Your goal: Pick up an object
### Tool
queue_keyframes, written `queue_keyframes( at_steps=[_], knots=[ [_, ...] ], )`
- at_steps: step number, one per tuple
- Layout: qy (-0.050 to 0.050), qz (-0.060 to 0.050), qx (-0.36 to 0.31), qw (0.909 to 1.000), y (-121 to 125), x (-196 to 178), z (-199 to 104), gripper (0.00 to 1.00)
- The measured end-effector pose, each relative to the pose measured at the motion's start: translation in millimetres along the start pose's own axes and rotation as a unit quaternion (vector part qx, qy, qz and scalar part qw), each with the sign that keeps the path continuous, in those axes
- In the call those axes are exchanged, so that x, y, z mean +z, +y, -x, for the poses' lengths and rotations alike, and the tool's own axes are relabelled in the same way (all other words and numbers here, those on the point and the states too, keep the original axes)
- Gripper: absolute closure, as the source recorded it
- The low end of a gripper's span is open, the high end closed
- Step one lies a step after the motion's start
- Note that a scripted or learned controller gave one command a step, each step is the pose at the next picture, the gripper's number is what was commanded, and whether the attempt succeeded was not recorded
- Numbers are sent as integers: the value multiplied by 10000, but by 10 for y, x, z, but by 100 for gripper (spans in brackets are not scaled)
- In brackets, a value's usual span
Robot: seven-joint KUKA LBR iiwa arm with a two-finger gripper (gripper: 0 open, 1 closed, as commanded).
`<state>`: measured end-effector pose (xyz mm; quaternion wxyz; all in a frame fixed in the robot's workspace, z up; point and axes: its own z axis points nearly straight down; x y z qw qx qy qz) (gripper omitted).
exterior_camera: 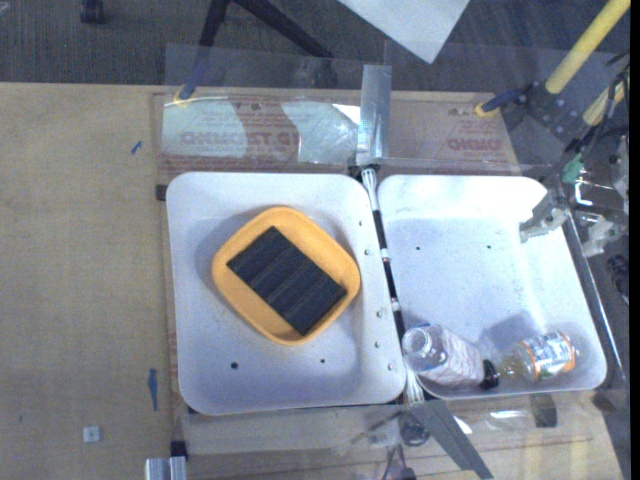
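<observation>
A yellow-orange rounded square dish with a black ribbed pad (285, 285) lies in the middle of the left bin (200, 368). In the right bin (470, 258), two bottles lie along the near wall. One is a clear bottle with a pale pinkish label (445, 356); the other is a smaller bottle with an orange and blue label (540, 356) and a black cap. My gripper (550, 216) hangs at the right bin's far right rim, well away from the bottles and partly cut off by the view's edge.
A cardboard strip with clear plastic sheeting (300, 133) runs behind both bins. A metal post (374, 108) stands at the back, where the bins meet. Cables and a yellow bar (590, 38) crowd the upper right. Bare tabletop (70, 268) lies to the left.
</observation>
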<state>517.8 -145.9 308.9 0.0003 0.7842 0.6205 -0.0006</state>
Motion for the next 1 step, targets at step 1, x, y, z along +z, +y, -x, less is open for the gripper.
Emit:
queue_keyframes(
  at_steps=[1],
  knots=[
    [3, -11, -595, 9982, -566, 886, -1250, 0]
  ],
)
